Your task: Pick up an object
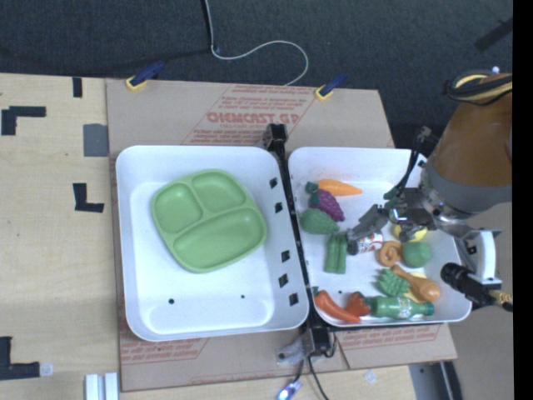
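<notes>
Camera view from above the bench shows the gripper [360, 238] reaching in from the right over the right bin [366, 158], low among the toy food. Its dark fingers point down and to the left, and whether they stand apart or closed cannot be told, nor can anything be seen held between them. The tips lie just beside a small white and red item [371, 244] and near the dark green block [336, 254] that lies upright in the picture at the bin's middle.

Around them in the right bin lie an orange carrot [340, 188] near the top, a purple piece [327, 204] just below it, and a green leafy piece [316, 222] under that. To the right of the fingers are an orange ring-shaped piece [388, 254] and a round green piece [417, 254]. Along the bottom edge lie a red pepper [333, 306], a green bottle [403, 309] on its side and an orange piece [420, 285] above it.

The left bin [137, 248] holds a green divided plate [210, 219] with three compartments, tilted a little.

Both bins rest on a cardboard sheet [250, 115] printed with red lettering, seen upside down and too blurred to read with certainty. A white cable [250, 52] loops over the dark floor behind it.
</notes>
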`<control>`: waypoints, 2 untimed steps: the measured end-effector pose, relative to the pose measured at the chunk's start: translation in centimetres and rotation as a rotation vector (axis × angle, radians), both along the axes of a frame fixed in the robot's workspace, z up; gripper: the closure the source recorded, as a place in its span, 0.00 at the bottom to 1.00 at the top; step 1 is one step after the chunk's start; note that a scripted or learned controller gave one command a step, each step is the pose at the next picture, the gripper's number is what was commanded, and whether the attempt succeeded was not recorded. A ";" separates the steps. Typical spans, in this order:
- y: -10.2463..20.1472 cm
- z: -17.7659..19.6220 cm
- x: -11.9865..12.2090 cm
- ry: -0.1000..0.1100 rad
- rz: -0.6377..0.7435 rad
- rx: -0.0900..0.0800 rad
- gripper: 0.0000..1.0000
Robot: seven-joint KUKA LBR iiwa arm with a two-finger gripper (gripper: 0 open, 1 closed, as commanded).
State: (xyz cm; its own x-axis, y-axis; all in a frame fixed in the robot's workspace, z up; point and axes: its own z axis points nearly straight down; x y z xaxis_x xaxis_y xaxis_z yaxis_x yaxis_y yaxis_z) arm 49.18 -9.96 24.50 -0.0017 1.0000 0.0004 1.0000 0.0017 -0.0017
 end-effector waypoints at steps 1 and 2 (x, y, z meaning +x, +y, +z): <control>10.5 -6.5 -1.0 0.007 0.008 0.002 0.00; 12.7 7.1 -0.7 -0.012 0.005 0.001 0.00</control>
